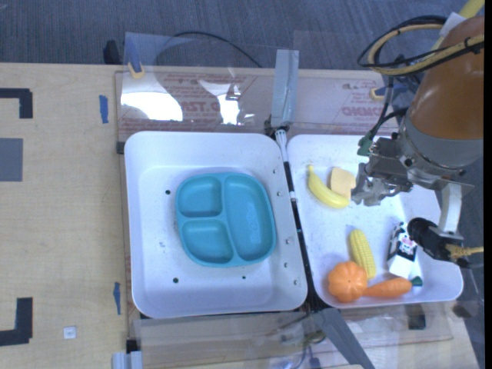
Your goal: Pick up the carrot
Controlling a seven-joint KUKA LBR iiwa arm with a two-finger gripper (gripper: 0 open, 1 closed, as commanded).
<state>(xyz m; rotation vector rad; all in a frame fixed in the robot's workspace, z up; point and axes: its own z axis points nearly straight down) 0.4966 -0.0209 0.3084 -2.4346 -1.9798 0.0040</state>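
Note:
The carrot (388,288) is orange and lies on its side near the front edge of the right bin (438,241), touching an orange fruit (347,281) on its left. My gripper (367,193) hangs over the back part of the right bin, next to a pale yellow block (342,181) and well behind the carrot. Nothing shows between its fingers.
The right bin also holds a banana (325,191), a corn cob (362,252) and a small white carton (403,256). A blue divided plate (225,218) sits in the left bin (146,206). Black and yellow cables run above the arm at the back right.

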